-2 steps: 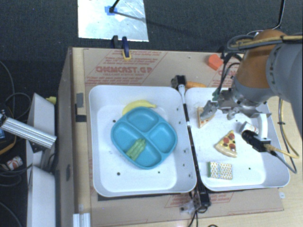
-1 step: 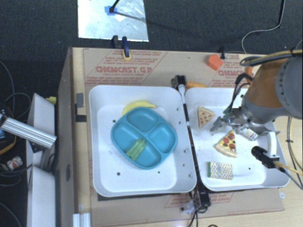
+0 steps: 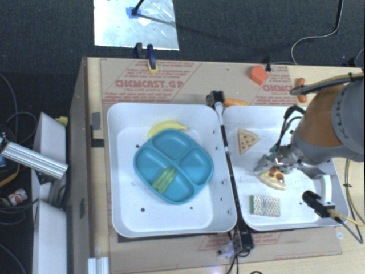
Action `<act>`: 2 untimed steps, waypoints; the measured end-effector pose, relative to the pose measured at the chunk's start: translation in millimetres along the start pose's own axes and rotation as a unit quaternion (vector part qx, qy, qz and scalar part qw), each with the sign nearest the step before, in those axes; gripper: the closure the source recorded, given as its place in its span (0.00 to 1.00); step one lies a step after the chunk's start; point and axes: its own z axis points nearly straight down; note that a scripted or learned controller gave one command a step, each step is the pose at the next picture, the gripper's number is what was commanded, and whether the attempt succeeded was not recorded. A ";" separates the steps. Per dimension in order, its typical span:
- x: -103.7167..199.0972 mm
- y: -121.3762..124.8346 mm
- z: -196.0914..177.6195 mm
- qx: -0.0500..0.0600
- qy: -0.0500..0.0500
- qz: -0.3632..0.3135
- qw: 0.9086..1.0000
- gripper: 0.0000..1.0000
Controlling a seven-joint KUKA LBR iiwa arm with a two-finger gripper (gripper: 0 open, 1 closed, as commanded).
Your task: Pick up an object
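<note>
While the arm reaches in from the right, the gripper (image 3: 272,163) is seen low in the right bin (image 3: 296,221), directly over a pizza-slice toy (image 3: 272,177) that lies near the bin's middle. Whether the metal tips are apart or together cannot be told, since they are small and merge with the toy beneath; nothing can be said to be held. A second triangular slice (image 3: 246,140) lies well apart toward the divider, and a speckled rectangular piece (image 3: 265,205) rests near the bin's front wall. A blue divided plate (image 3: 191,164) carrying a green item (image 3: 164,179) is set in the left bin (image 3: 128,153), with a yellow banana toy (image 3: 165,128) touching its far edge.

For a sound grasp, the flat slice should probably be straddled across its narrow width, the tips pressed to the bin floor before closing, and the lift made straight up so the thin toy is not flicked aside.
</note>
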 end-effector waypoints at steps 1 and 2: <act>-0.1 1.8 -11.5 -0.002 0.000 -0.001 1.000 1.00; 0.0 1.6 -11.3 -0.002 0.000 -0.001 1.000 0.00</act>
